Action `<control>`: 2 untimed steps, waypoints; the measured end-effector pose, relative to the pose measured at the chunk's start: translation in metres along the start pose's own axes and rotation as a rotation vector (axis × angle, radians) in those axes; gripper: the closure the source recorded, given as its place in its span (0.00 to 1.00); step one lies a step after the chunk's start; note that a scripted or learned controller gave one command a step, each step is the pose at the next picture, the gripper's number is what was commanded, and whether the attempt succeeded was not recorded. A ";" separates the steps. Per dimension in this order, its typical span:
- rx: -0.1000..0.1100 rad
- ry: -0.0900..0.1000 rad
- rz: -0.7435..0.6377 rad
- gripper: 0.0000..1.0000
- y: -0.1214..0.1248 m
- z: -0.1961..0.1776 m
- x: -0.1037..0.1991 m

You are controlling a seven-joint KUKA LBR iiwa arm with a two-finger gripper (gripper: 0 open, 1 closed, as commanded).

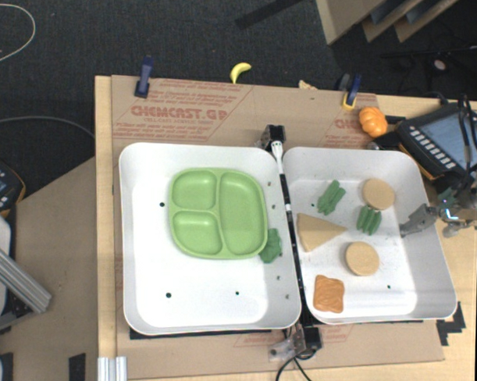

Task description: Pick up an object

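Hovering at right bin (431, 255) outer rim, gripper (422, 219); finger state unclear, possibly empty.

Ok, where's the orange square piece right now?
The orange square piece lies in the right bin, in its near-left corner, just below the tan wedge and left of the lower round tan piece.

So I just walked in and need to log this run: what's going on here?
A robot arm is set to pick an object from two white bins. Its gripper sits at the right edge of the right bin, with nothing visibly between its fingers. That bin holds two tan discs, a wedge, an orange piece and two green pieces. The left bin has a green divided plate.
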State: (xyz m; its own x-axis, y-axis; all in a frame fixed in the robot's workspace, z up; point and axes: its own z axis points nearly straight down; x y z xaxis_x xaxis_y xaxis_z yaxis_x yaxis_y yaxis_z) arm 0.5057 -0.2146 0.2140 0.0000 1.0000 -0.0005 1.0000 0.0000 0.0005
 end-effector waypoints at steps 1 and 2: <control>0.002 0.003 -0.006 0.00 0.040 0.136 0.048; 0.007 0.005 -0.004 0.00 -0.003 0.130 0.107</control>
State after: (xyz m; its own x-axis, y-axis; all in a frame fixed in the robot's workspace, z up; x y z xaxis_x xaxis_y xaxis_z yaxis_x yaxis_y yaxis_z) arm 0.5032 -0.1080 0.0842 -0.0035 1.0000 0.0049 1.0000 0.0035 -0.0064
